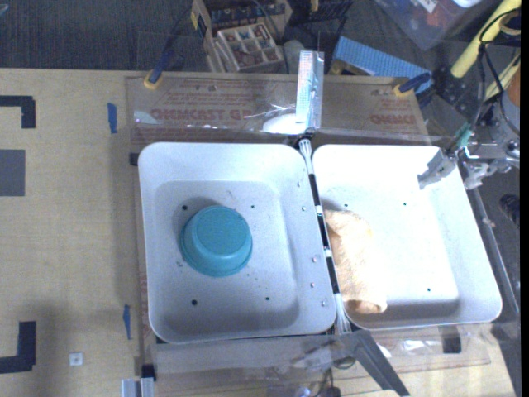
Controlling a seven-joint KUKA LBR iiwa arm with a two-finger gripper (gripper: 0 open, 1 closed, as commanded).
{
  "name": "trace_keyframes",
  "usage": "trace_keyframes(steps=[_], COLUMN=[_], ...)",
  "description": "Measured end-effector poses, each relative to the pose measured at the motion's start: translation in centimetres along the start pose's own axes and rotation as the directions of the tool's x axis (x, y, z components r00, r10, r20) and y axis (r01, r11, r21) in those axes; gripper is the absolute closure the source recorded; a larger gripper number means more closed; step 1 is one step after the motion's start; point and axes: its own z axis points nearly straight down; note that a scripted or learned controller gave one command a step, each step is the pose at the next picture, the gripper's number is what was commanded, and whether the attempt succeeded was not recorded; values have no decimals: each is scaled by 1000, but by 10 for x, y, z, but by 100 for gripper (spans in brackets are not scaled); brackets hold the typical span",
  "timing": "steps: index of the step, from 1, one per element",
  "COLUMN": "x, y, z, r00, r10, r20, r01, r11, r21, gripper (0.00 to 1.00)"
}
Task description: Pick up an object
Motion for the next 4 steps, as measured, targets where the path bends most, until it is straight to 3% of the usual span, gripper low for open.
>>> trace_keyframes(steps=[1, 2, 3, 4], x=[73, -1, -43, -36], y=[10, 9, -2, -15], z=[86, 74, 46, -4], r00=[948, 919, 922, 821], r10=[318, 395, 388, 571], r20=[0, 1, 2, 2], r01=[-318, -395, -388, -571], r11=[948, 919, 922, 821], r21=[4, -3, -3, -3], gripper=[0, 0, 0, 0])
